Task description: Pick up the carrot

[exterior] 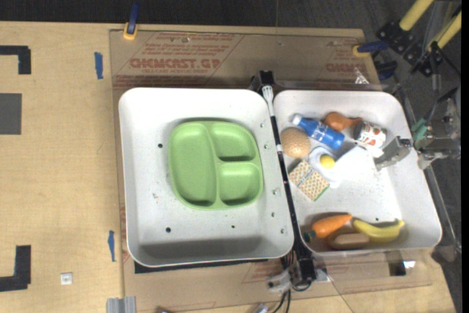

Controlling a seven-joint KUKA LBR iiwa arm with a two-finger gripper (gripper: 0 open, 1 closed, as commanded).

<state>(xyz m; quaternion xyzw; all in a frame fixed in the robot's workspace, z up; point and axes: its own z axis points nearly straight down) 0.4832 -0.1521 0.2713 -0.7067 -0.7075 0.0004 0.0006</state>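
Hovering over the right wall of the right-hand bin (421, 190), the claw (392, 151) shows as a small grey piece jutting leftward from the arm (440, 143). At this size and angle I cannot tell whether it is apart or together, and nothing can be seen clamped in it.

From the claw, the carrot (330, 224) lies down the view and to the left, well apart from it, near the bin's front wall. Its long axis runs roughly left to right across the view, tilted a little so that the right end sits slightly higher. A greenish end points left toward the divider between the bins, and the orange body points right, toward the banana (379, 229). The banana lies just beside the carrot's right end, seemingly touching it, almost straight below the claw in the view. A brown item (350, 240) is tucked against the carrot's lower side, between it and the front wall.

Left of the claw and about level with it sits a cluster of other things: a blue bottle (319, 133), a white can with red markings (371, 135), a tan rounded item (296, 144), a patterned box (309, 180) and a white and yellow item (323, 160). This cluster is nearer the claw than the carrot is.

Farther left of the claw, past the divider, the left bin (146, 157) holds a green divided plate (192, 165)
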